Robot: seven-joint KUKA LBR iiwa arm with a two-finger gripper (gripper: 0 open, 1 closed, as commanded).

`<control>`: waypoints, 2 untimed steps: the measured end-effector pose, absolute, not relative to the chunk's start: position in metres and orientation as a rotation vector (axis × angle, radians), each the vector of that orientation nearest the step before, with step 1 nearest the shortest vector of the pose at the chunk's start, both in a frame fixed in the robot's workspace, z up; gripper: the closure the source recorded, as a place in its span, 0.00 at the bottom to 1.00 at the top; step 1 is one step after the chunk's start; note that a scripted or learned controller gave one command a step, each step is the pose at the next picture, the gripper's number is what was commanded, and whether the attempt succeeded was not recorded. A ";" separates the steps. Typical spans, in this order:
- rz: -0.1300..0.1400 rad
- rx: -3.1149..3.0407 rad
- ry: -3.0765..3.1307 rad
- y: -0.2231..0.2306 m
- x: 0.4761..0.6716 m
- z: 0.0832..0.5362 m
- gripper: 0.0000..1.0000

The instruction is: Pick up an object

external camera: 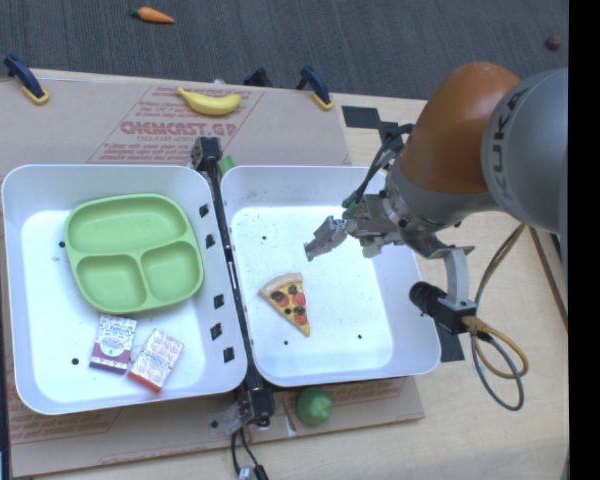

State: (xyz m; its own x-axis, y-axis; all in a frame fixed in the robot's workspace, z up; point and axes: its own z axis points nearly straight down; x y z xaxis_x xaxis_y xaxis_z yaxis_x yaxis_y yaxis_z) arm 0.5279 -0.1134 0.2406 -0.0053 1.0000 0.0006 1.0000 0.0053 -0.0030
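Gripper (325,238) hangs over the right bin (405,353), fingers w/ nothing between them; whether wide or narrow, can't tell from this angle. Just below it, toward the bin's front-left part, lies a pizza slice (286,303), flat, tip pointing to the front edge. Probably the pick target, since nothing else sits in that bin.

Left bin (20,368) carries a green divided tray (132,249) near its back edge and two small packets (137,350) at the front, side by side, touching or nearly so.

Arm reaches in from the right, wrist bent down and leftward, orange band (462,128) above the bin's right edge. Next move, I'd judge: shift toward the slice and descend.
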 end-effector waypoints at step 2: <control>0.002 -2.214 -2.226 -0.140 0.622 0.092 0.00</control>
State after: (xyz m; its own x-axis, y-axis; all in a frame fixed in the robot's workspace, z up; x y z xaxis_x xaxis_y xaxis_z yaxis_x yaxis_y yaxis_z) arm 0.6224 -0.1399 0.0915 -0.0058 1.0000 0.0004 1.0000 0.0058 -0.0024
